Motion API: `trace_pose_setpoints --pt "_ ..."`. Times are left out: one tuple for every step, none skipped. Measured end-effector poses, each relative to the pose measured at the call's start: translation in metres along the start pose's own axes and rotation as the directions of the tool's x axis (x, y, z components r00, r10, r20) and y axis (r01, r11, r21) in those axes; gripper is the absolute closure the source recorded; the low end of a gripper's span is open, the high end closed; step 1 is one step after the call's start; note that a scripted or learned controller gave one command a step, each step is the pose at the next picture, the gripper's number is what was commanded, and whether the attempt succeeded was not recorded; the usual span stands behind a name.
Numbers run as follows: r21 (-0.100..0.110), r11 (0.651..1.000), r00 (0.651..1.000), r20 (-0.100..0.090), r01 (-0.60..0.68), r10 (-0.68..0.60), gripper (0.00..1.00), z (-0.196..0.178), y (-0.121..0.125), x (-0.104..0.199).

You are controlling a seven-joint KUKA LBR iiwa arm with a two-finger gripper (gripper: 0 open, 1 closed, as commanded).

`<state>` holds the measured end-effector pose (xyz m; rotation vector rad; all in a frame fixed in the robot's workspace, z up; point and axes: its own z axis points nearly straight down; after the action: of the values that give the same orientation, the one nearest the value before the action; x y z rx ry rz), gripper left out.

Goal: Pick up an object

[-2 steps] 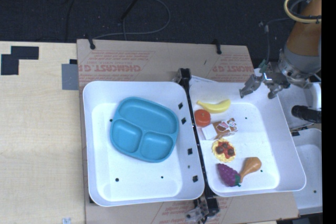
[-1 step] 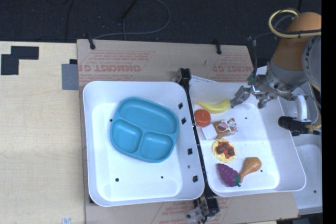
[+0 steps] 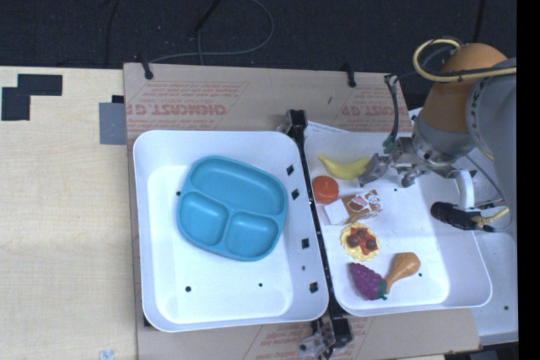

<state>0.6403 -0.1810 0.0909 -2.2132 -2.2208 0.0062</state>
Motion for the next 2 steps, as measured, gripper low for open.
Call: trace_pose_setpoints --pt "-0.004 1.0 1.0 0.001 0.002 -0.002 1.0 -0.014 0.001 0.0" --pt "-0.01 1.0 1.0 0.003 -0.003 0.003 1.0 -0.07 0.0 -0.009"
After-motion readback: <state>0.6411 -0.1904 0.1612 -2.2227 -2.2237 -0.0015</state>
